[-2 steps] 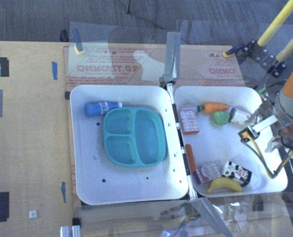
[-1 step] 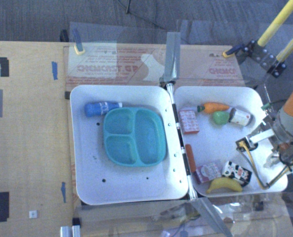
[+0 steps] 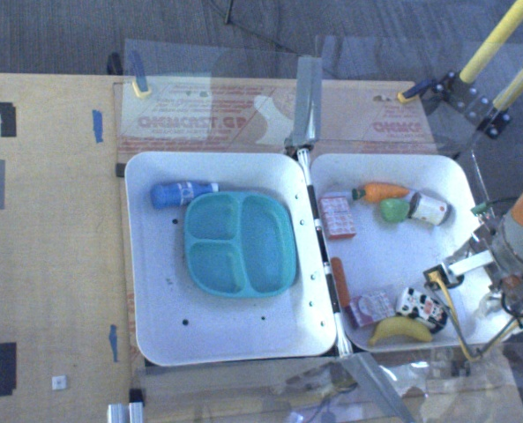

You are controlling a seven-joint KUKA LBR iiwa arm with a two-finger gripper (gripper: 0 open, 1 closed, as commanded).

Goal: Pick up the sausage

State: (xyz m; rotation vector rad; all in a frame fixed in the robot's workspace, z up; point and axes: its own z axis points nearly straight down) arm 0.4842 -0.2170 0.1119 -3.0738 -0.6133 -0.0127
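The sausage (image 3: pixel 339 283) is a thin reddish-brown stick. It lies lengthwise against the left wall of the right bin (image 3: pixel 380 252), near the divider between the two bins. My gripper (image 3: pixel 505 276) hangs over the right rim of that bin, well to the right of the sausage. The cow-patterned toy (image 3: pixel 422 306) and bare bin floor lie between them. Nothing shows in the gripper's grasp.
The right bin also holds a pink box (image 3: pixel 337 215), a carrot (image 3: pixel 383 192), a green piece (image 3: pixel 394 210), a white bottle (image 3: pixel 429 208), a pink packet (image 3: pixel 373 307) and a banana (image 3: pixel 400 330). The left bin holds a teal divided plate (image 3: pixel 240 243) and a blue bottle (image 3: pixel 181 192).
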